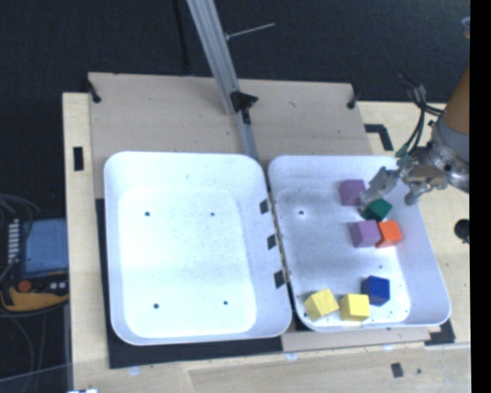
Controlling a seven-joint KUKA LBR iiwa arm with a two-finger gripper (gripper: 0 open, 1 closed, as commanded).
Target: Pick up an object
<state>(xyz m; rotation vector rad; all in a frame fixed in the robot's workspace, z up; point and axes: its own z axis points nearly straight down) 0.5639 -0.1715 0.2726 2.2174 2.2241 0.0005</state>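
Yellow comes first at the front of the right bin: two yellow blocks lie side by side against the near wall, and a blue block sits just beside them, slightly farther in. Beyond these, near the middle of the same bin, an orange block touches a purple block. A dark green block lies just past that pair, right at the tips of the gripper, which reaches in from the right (whether its fingers are spread or closed on the green block I cannot tell). A second purple block rests just beyond, toward the bin's far side. The left bin stands alongside on the pale table.
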